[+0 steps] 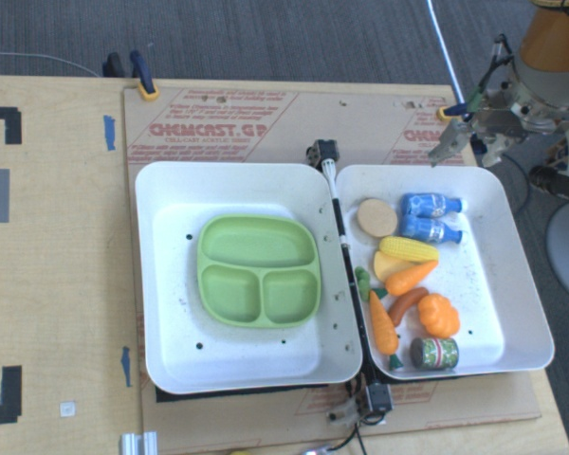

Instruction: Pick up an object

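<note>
The arm sits off the far right corner of the right bin [522,282], its gripper [474,138] hanging above the bench just outside that bin's far rim, not over any object. Whether the claw is spread or pressed together I cannot tell (its tip is a small tangle of grey metal and cable at this distance); nothing shows between its fingers.

All candidates for picking lie in the right bin, clustered toward its left side. Nearest the far edge are a round tan disc [376,218] and, just beside it, a blue packet [430,217]. Below them a yellow corn cob [409,249] lies across the middle, touching an orange carrot [410,277]. A reddish sausage-like piece [407,302] lies below that, and a second carrot [382,323] runs along the left wall. Toward the near edge sit an orange pumpkin-like lump [438,315] and a small green can [434,353] on its side. The left bin [161,282] carries a green divided plate [259,271] in its middle.

I judge the task to be at its start: the approach step, nothing grasped. The next move calls for carrying the claw inward over the right bin, choosing a piece with free space around it (the blue packet, closest to the arm, or the can), then descending with the claw aligned across its narrow side.
</note>
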